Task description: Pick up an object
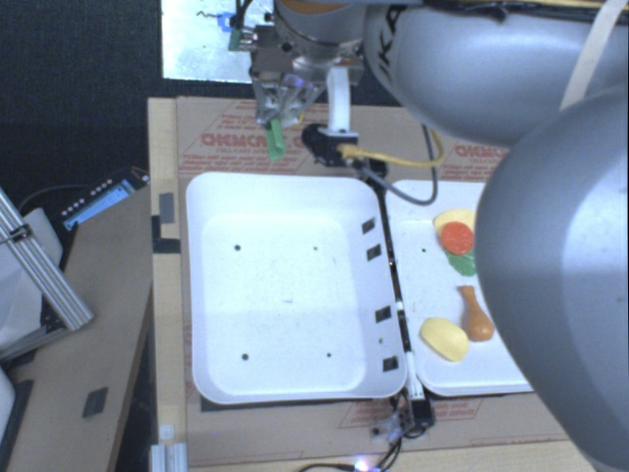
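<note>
From the camera above, the gripper (278, 116) hangs over the back edge of the left bin (211, 293). Its fingers are closed on 1 small green thing (276, 142). It looks light, hard and smooth, best held by its middle. The right bin (418, 273) has 1 yellow lump (444, 339), 1 red-and-green piece (457, 240) and 1 brown piece (475, 316).

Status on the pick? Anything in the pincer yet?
Done: a small green object sits between the fingers of the pincer, lifted above the far edge of the left bin, so a grasp looks made. In hand: the arm holds it over the cardboard behind that bin. Left: the yellow piece, orange-brown piece and red piece lie in the right bin.
</note>
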You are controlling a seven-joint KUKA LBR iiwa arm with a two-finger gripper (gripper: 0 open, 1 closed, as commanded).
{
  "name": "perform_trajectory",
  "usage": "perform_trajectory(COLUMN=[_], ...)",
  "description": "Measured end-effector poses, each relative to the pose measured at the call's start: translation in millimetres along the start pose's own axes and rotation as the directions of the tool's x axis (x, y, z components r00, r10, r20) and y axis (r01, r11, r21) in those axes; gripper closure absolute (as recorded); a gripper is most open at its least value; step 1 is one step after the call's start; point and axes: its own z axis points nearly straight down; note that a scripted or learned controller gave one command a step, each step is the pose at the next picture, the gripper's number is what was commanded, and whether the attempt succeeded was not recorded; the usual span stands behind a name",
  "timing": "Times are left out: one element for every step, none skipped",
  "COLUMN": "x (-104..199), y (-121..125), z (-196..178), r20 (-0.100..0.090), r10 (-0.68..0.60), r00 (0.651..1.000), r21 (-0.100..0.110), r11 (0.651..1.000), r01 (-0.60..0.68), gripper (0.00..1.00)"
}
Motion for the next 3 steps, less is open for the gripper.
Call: perform_trajectory(x=[1.8,2.3,2.5], y=[0.2,0.1,0.1], z=[-2.9,1.1,-3.5], r20=[0.0,0.0,0.0], r10=[-0.001,-0.002,-0.002], r00=[1.0,1.0,1.0], r21=[0.0,0.0,0.0], r11=[1.0,1.0,1.0], r01=[0.001,0.002,0.002], gripper=[1.0,1.0,1.0])
